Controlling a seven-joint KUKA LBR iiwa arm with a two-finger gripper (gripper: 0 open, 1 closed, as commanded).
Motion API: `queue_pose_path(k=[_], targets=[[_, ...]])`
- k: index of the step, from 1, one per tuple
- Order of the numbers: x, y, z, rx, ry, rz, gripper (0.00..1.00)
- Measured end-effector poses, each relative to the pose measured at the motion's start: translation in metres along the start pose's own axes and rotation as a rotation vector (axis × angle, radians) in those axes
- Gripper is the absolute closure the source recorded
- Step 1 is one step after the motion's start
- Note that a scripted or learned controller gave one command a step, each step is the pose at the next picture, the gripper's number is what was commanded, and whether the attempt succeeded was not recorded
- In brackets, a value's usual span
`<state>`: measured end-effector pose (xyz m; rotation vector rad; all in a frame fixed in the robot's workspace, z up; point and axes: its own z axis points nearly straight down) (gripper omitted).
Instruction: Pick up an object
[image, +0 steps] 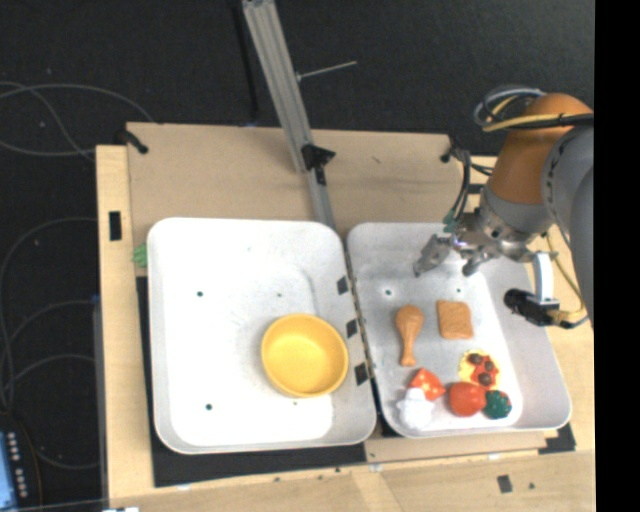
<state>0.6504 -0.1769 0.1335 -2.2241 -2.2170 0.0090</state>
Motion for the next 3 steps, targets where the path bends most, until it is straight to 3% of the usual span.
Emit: queue_pose_path(k=[1,3], targets=[[-0.001,0.002,-0.016,-0.009,0.000,0.001,1.00],[-0.005,0.008,-0.104,-0.012,0.002,-0.006,1.00]])
